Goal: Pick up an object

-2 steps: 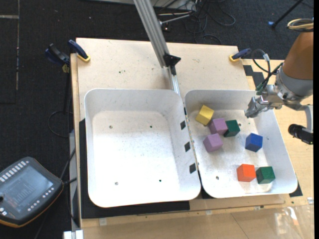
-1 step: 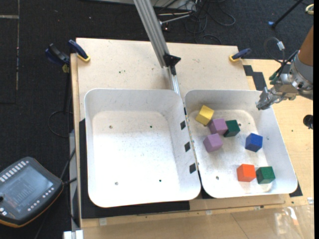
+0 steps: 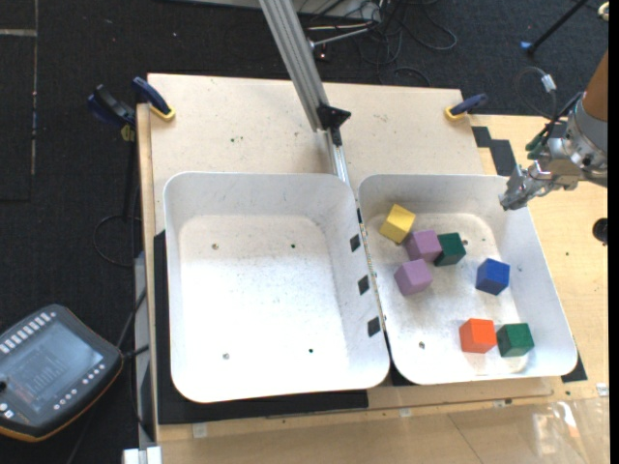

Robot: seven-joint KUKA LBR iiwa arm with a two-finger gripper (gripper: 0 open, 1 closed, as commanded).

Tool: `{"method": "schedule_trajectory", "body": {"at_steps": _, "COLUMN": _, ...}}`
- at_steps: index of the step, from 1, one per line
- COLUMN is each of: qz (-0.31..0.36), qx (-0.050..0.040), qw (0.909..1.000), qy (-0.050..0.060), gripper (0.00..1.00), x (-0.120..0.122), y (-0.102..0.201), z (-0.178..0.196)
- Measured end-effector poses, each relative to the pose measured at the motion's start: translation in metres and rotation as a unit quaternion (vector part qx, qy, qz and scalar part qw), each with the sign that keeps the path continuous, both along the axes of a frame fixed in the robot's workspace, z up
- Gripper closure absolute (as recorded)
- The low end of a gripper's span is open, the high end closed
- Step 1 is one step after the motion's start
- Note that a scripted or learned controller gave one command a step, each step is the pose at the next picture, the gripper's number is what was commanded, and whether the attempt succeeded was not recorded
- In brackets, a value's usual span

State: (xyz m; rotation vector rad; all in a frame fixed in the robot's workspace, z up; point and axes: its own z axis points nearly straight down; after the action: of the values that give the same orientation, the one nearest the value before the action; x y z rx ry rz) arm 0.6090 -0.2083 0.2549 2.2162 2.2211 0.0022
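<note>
Pendant (image 3: 48, 370): a grey handheld controller with a screen lies at the near left, off the surface.
Surface (image 3: 251, 114): a pale board carrying two shallow white bins side by side.
Left bin (image 3: 193, 201): white, speckled with dark dots.
Right bin (image 3: 542, 288): holds seven small blocks.
Nearest blocks: an orange block (image 3: 477, 335) touches a green block (image 3: 515, 338) on its right.
Middle blocks: a blue block (image 3: 492, 275) sits alone toward the right wall; a purple block (image 3: 414, 276) lies near the centre.
Farther blocks: a second purple block (image 3: 423, 245) touches a dark green block (image 3: 450, 248); a yellow block (image 3: 397, 224) sits just behind them.
End effector (image 3: 513, 196): above the right bin's far right rim, apart from every block; whether it is spread or pressed together, I cannot tell.
Clamps (image 3: 155, 100): blue and yellow, at the far corners.
Pole (image 3: 290, 42): a metal bar slanting over the far edge.
</note>
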Motion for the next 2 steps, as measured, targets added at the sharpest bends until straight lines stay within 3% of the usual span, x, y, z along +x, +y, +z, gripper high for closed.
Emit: {"method": "schedule_trajectory", "body": {"at_steps": 2, "qz": 0.003, "qx": 0.0018, "qw": 1.0000, "qy": 0.002, "gripper": 1.00, "x": -0.015, "y": 0.112, "z": 0.007}}
